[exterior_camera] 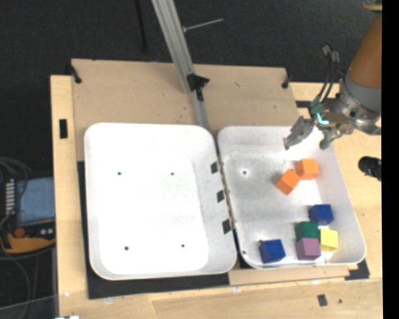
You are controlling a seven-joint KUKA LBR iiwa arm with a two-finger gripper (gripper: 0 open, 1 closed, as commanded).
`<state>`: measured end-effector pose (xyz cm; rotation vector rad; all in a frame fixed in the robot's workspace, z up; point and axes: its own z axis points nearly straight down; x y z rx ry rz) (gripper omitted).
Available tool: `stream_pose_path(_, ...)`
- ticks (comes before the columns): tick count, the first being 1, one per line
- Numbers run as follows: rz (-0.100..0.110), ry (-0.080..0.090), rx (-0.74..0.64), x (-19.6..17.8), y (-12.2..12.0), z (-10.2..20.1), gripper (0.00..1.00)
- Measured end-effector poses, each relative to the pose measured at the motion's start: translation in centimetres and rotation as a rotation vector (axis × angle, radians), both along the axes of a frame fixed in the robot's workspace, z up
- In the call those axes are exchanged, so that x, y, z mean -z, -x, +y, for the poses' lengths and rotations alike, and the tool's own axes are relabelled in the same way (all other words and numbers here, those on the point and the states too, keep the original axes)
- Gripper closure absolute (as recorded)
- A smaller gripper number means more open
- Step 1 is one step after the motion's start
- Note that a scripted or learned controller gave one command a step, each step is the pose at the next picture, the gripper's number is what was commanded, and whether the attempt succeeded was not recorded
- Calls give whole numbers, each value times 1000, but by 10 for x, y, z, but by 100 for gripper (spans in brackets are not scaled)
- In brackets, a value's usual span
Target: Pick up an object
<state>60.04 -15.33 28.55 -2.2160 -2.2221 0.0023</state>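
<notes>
Gripper (310, 135) is hovering, fingers spread and holding nothing, over right bin (253, 198) far edge; orange cubes (298, 175) are sitting just below. Wooden bench (153, 85) is standing on dark floor, cables (6, 178) lying left.

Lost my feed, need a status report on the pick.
Gripper open over right bin, holding nothing. Two orange blocks just below it, untouched. Nothing in the way.

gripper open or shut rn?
Open. The gripper hangs above the right bin's far edge with its two fingers spread apart, nothing between them.
</notes>
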Motion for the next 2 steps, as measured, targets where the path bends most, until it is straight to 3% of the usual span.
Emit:
stream_pose_path(1,-5,1,-1,-2,-1,0,0)
stream_pose_path(2,2,3,4,59,4,4,0)
